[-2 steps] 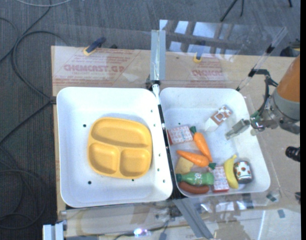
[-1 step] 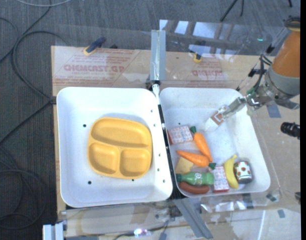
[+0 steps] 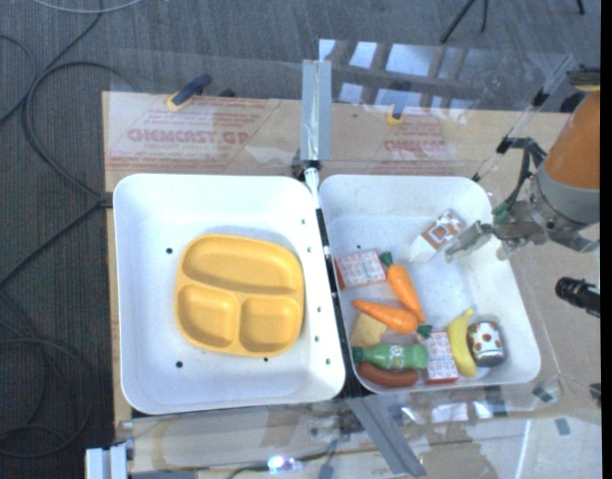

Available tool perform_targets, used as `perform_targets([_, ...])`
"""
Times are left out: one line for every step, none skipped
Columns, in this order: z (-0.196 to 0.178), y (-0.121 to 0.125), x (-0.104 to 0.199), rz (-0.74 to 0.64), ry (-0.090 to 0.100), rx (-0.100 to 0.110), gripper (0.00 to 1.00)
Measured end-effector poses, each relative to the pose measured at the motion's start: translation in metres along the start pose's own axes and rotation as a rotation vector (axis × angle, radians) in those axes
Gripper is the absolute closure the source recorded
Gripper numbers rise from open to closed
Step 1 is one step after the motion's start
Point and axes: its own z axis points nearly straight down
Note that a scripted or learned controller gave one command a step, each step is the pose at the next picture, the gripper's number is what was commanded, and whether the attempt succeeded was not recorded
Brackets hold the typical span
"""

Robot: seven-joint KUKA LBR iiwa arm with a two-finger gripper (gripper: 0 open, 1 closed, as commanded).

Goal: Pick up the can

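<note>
While smooth and cylindrical, can (image 3: 485,341) lies beside curved banana (image 3: 461,342).

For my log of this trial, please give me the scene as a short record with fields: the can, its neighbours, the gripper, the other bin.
can: lying in the right bin, near corner
beside can: banana on its left
other items: two carrots, green bottle, sausage, small carton
gripper: above the right bin's far right side, apart from the can
left bin: holds a yellow compartment tray
task state: can not yet picked up
</note>
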Motion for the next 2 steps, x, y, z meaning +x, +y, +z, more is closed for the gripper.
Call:
perform_targets([0.03,-0.081,0.005,-0.018,0.001,0.001,0.0])
perform_targets([0.077,-0.077,0.009,-0.087,0.005,-0.007,0.0])
